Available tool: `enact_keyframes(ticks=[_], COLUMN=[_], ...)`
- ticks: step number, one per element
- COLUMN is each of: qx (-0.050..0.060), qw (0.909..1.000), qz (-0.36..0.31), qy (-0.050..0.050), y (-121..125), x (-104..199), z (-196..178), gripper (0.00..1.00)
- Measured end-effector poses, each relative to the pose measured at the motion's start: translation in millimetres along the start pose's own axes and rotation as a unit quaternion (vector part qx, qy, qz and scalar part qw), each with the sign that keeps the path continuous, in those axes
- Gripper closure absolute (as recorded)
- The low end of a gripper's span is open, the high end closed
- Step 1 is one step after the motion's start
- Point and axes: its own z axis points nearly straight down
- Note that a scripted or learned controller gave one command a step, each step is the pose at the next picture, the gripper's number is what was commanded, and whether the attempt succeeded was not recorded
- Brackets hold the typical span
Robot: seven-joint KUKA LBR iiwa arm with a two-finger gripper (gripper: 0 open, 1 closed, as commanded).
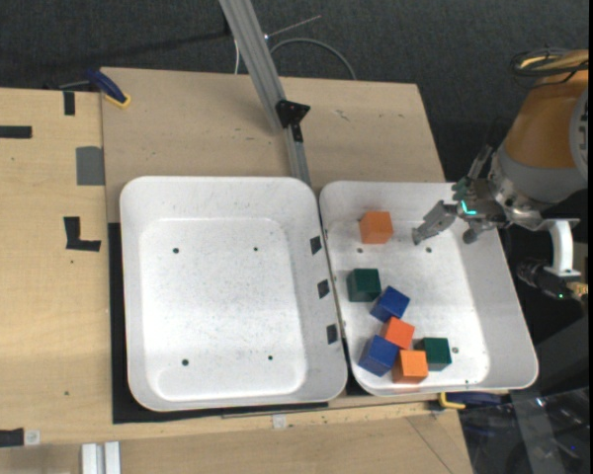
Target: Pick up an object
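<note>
No brand, label or writing is readable on anything here. I am reaching in from the right, my grey arm with its orange band angling down and leftward so that my gripper is hanging over the upper part of the right bin. How far my fingers are parted I cannot tell from this angle, and nothing is showing between them. The nearest piece is the lone orange cube, sitting just to the left of my gripper and apart from it. Lower in the same bin the others are lying clustered: a dark green cube, a blue cube touching it, a small orange cube, another blue cube, an orange cube at the bottom and a second green cube. The left bin is lying alongside.
</note>
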Motion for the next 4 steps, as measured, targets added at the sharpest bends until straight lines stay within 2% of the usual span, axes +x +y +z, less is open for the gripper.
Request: enact_keyframes(ticks=[1,2,3,4], qx=[-0.003,0.0,0.0,-0.001], qw=[1.0,1.0,1.0,1.0], qz=[-0.001,0.0,0.0,0.0], qy=[-0.001,-0.001,-0.001,-0.001], y=[1,3,5,4], x=[0,-9,-2,-1], z=[-3,49,95,110], gripper=[0.0,0.0,0.0,0.0])
